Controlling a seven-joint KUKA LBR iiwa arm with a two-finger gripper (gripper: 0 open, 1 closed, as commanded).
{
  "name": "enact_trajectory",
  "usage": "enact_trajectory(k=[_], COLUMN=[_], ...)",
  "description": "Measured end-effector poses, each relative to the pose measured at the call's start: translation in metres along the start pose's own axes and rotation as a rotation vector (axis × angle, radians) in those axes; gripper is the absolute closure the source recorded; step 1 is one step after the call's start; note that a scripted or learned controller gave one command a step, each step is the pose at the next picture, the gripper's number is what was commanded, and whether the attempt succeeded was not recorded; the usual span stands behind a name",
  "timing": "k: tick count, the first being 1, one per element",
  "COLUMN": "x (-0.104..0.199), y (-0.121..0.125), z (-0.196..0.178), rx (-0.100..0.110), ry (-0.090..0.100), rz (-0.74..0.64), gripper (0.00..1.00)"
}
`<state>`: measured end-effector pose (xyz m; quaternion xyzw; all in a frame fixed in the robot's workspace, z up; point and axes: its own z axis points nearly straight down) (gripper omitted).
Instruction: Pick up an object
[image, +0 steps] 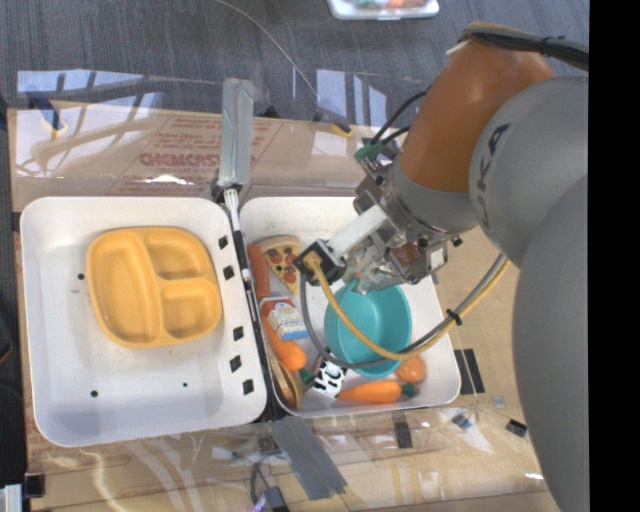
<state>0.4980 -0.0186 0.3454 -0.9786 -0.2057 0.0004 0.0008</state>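
Fingers of the gripper sit low over the right bin, but whether they are spread or closed I cannot tell; wrist hardware hides them. Just beneath lies a teal bowl, its upper rim seemingly touched by the gripper. Along the bin's left wall are a pizza slice, a small carton and carrots. A yellow divided tray rests in the left bin.

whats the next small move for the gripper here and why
Probably lower a little straight toward the teal bowl. The gripper hangs over the bowl's upper rim in the right bin, with nothing visible between its fingers. The carrots and other food toys lie along the bin's left and front edges, farther off.
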Motion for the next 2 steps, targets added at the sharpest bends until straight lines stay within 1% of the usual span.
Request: enact_trajectory(k=[1, 2], x=[0.018, 0.019], y=[-0.06, -0.06], z=[0.094, 0.084], rx=[0.004, 0.005], ry=[-0.012, -0.011], rz=[-0.091, -0.096], gripper=[1.0, 1.0])
